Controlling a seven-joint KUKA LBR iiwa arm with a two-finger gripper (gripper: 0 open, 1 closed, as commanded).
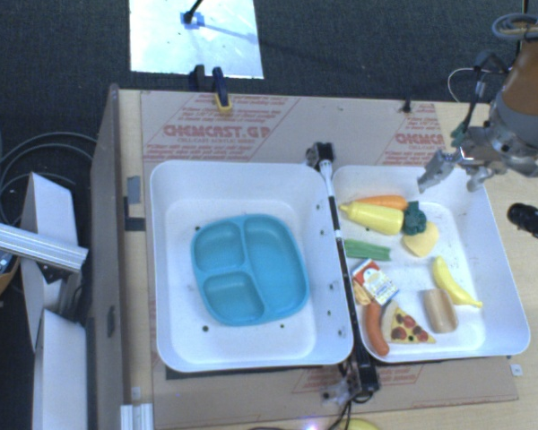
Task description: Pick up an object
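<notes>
Arm enters from right, upper corner, orange band above wrist. Pincer (455,172) hangs above the far right corner of the right bin (500,240), its two fingers spread apart, nothing between them.

Right bin holds the toy food, all lying loose on the bin floor:
- yellow squash-like piece (373,218) near the far left part, an orange carrot (384,202) just behind it, touching
- dark green piece (416,218) at the squash's right end, a pale yellow wedge (421,239) just in front of that
- green bean strip (366,249) along the left wall
- small red and white packet (375,284) in front of the bean
- banana (451,282) toward the right side, tilted
- brown bread roll (438,310) just in front of the banana
- pizza slice (407,325) beside the roll, a red sausage (374,328) left of it by the left wall

Pincer is well apart from all of these, closest to the green piece and the wedge.

Left bin (174,204) holds a blue divided plate (247,269) with three compartments, lying flat in the middle.

Both bins sit side by side on a cardboard sheet (251,124) on the surface
</notes>
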